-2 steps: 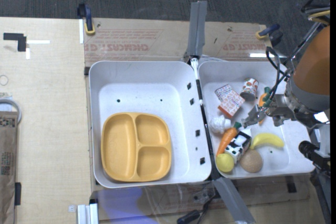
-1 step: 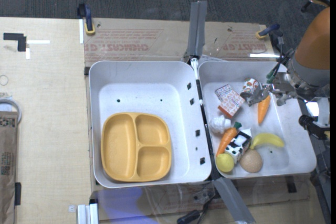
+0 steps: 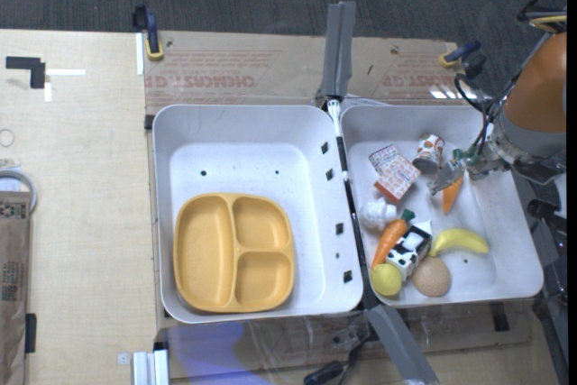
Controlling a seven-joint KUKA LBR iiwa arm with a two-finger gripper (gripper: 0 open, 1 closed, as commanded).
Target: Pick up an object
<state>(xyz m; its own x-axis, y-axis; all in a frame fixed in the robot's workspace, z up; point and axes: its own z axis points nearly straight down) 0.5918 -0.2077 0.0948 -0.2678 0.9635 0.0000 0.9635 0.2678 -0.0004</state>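
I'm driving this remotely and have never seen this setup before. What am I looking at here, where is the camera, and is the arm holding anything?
The single camera sits above the bench, looking down at a slant on two shallow white bins. The left bin holds a yellow divided plate. The right bin holds toy food: a banana, a carrot, a lemon, a brown egg-shaped piece, a small printed box and a few more. The grey arm with the orange band reaches in from the picture's right. Its gripper is low in the right bin, beside a small orange piece. Whether that piece is gripped is too unclear to tell.
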